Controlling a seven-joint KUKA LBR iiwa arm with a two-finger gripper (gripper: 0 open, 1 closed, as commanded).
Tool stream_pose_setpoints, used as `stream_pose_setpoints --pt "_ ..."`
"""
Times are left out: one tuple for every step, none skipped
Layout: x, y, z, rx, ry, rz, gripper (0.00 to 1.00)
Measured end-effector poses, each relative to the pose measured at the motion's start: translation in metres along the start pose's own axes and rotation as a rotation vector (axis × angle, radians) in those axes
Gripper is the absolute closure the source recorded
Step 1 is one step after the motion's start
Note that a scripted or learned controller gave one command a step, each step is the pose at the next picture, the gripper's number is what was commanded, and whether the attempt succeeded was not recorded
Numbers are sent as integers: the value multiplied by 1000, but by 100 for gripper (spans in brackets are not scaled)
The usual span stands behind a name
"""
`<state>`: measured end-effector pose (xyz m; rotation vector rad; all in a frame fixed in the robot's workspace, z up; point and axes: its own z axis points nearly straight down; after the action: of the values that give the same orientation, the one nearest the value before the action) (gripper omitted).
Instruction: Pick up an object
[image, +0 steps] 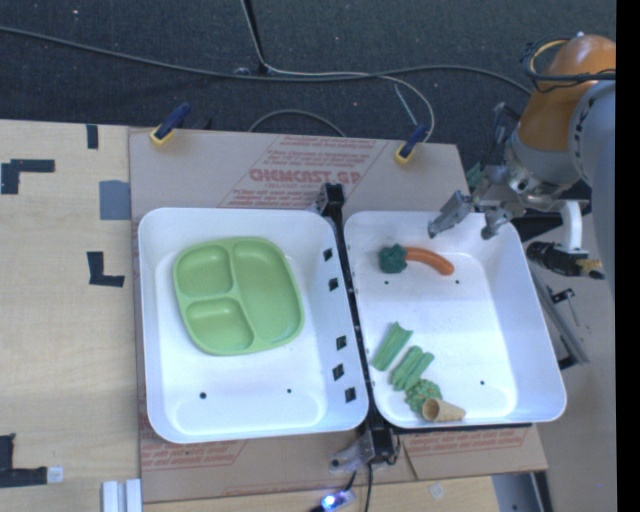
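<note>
Right bin (520, 300): carrot (430, 261) below open jaws

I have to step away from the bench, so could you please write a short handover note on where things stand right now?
Gripper: the grey two-finger gripper hangs open over the far edge of the right white bin, with nothing between its fingers.
Things: the orange toy carrot with a green top lies in that bin just below the gripper; the green toy bean pods and a small tan cone lie near its front. The green divided plastic plate sits in the left white bin.
Done: nothing picked up.
Left: lower onto an object, probably the carrot, grasp and lift.
</note>
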<state>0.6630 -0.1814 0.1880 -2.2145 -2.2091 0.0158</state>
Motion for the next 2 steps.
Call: stream_pose_setpoints --pt "1 3 -10 -15 -3 -4 0" --pt "1 1 33 -12 -3 -4 0"
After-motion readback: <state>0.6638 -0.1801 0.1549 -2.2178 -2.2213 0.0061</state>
